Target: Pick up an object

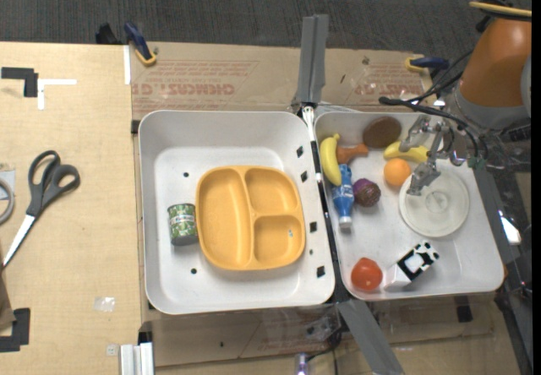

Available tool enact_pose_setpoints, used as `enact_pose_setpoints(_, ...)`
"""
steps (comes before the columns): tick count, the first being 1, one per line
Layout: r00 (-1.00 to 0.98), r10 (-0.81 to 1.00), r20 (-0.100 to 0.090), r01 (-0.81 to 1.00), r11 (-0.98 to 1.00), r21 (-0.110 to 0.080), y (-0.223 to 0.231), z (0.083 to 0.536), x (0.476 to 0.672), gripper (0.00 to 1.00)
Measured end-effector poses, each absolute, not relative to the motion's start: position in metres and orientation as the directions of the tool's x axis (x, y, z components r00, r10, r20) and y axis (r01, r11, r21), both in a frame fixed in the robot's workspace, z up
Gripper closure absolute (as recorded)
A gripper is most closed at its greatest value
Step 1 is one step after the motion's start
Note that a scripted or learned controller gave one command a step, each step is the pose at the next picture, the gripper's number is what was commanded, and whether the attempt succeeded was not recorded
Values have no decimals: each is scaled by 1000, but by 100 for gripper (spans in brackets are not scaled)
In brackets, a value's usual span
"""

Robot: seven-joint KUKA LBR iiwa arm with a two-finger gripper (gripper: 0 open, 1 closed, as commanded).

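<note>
While the gripper (420, 164) is hanging low over the right bin (482, 280), its grip too unclear to tell, nothing is visibly held; it is approaching, I judge. The orange (396, 172) is lying just beside it, needing a short descent.

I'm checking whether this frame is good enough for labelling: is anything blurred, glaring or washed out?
Camera view: lighting is even and the shadows soft; the yellow tray and scissors are sharp; the clear round lid nearly vanishes against the white bin; the gripper is cluttered and hard to read.
</note>
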State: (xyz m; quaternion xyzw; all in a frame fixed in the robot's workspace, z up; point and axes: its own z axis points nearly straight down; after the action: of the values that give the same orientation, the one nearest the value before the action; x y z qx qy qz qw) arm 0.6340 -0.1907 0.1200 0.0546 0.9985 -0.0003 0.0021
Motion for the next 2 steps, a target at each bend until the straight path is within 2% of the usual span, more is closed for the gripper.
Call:
enact_pose_setpoints(1,-976,220,1,220,976,2,-196,99,641,0)
enact_pose_setpoints(2,-960,280,8,280,960,-6,-150,96,644,0)
